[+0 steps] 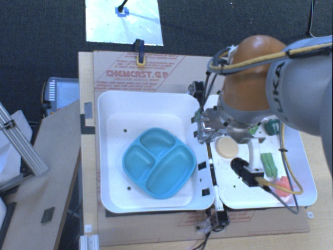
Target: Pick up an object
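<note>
Two white bins sit side by side; the left bin (112,113) carries a blue divided plate (158,162), the right bin (307,189) a scatter of small things. My arm (291,87) hangs over the right bin's near-left part, and the gripper (208,132) sits low at the seam between the bins. I cannot tell its state; the wrist body covers it from above.

Candidate for the pick: the tan round disc (227,148), lying flat on the right bin's floor just beside the gripper. I judge it light, stiff and smooth, probably toy food. Lying flat, it offers little height, so I would pinch across its edge, straight down, centred; an off-centre close would likely skid it away.

Other options: a green ridged block (269,163), easier to grip across its short sides, and a red piece (282,185) near the front wall, partly under a yellow cable (291,176).

Hard to make out: a dark green item (271,126) half under the arm; a black object (245,172) that could be part of the rig. Whatever lies beneath the wrist is hidden.
</note>
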